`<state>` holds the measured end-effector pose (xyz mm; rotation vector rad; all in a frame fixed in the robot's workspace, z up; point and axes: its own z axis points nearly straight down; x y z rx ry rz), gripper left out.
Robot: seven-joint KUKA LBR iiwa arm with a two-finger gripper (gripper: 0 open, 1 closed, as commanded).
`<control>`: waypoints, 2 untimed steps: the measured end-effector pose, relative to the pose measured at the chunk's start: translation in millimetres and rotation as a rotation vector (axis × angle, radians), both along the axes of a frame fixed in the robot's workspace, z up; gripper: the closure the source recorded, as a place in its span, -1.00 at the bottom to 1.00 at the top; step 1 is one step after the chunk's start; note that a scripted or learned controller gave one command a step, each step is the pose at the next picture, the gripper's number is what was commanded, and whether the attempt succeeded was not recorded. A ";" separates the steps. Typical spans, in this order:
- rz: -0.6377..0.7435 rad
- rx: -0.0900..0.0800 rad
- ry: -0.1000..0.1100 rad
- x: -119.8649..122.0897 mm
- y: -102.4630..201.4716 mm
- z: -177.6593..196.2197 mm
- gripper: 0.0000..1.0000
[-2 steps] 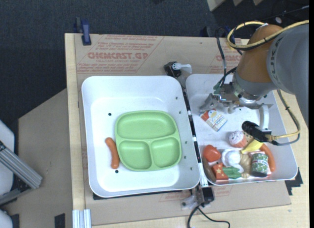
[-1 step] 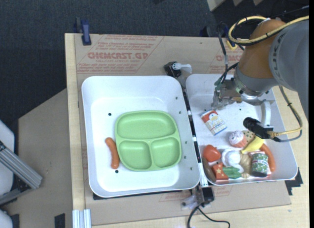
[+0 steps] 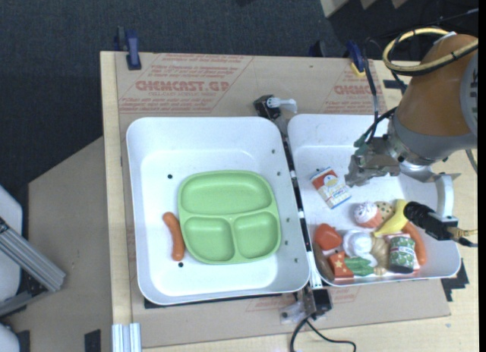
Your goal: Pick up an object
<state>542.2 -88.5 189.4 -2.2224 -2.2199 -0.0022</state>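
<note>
Two bins (image 3: 144, 146) before me: nearest, toys (image 3: 372, 248) piled at the right bin's six o'clock; a small carton (image 3: 331, 187) lies centre; beyond, my gripper (image 3: 364, 167) hovers at the carton's two o'clock.

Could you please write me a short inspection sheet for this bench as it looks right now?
Surface: brown board bearing two white bins side by side.
Job's things: right bin holds a small carton and a pile of toy foods at its near end.
Clutter: left bin holds a green divided tray and an orange sausage beside it.
Hand: hand low over the right bin, just right of the carton; finger state unclear.
Cables: yellow loop on the arm; black lead at the front edge.
Surroundings: dark carpet.
</note>
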 end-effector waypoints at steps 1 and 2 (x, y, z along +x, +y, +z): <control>0.006 -0.002 -0.007 99.4 19.5 -4.2 1.00; 0.003 0.000 0.005 63.9 43.1 -4.8 1.00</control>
